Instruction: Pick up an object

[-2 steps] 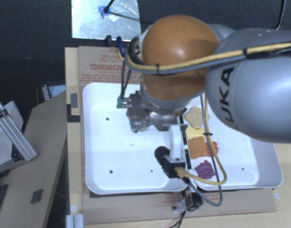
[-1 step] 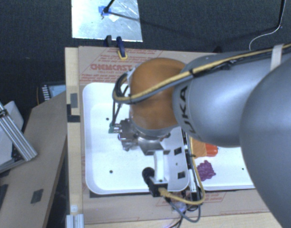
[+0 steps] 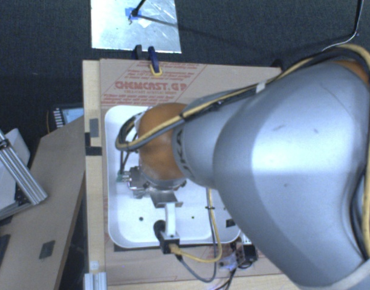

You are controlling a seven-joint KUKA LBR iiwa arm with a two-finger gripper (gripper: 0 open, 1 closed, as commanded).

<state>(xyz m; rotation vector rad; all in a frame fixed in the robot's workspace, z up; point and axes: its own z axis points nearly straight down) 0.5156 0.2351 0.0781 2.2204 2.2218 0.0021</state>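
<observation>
Reaching in from right, grey arm [image 3: 282, 162] bent over white bin [image 3: 127, 225]; gripper [image 3: 144, 185] beneath orange band [image 3: 158, 141], grasp impossible to tell.

Red brand print on the brown board

The brown paper-faced board [image 3: 191, 77] lying under the white bin [image 3: 120, 225] carries red printing. Its one large line reads "CHEMCAST", followed by two letters that look like "GP". This line runs left to right just beyond the bin's far rim. Above it stand a few lines of much smaller red print, too small and blurred to read. The printing runs on to the right until the grey arm [image 3: 294, 162] covers the board. No other writing is legible.
</observation>
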